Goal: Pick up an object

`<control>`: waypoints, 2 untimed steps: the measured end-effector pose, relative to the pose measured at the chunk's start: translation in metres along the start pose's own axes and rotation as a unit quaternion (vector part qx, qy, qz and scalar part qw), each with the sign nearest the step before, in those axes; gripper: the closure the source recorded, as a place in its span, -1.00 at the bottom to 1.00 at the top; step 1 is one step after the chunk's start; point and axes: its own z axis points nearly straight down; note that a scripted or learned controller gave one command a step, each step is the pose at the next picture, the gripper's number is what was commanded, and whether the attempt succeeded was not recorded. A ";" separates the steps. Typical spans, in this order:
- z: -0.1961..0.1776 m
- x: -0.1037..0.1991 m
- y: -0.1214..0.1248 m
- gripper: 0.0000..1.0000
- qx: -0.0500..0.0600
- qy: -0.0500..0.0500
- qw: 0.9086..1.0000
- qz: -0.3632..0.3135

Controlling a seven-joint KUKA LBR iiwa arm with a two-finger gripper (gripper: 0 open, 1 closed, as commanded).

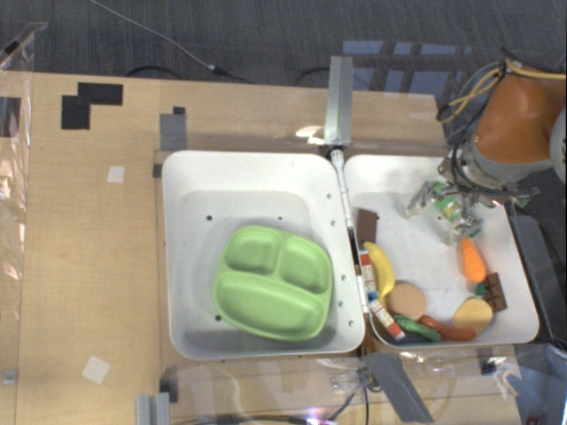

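Toy foods (416, 312) crowd the right bin's (528, 330) near edge, available for picking. Gripper (450, 209) sits low in that bin's far right area over a greenish object; grip state cannot be determined. Green divided plate (273, 282) occupies the left bin (190, 237).

Arm (523, 118): grey body, broad orange band above wrist, yellow and dark cables looped alongside.

A pale wooden bench (80, 264) fills most of the scene. Behind it lies dark grey carpet (221, 16), crossed by a thin cable (133, 27)
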 end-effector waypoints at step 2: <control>-0.003 0.065 0.050 -1.00 0.001 -0.002 0.998 -0.066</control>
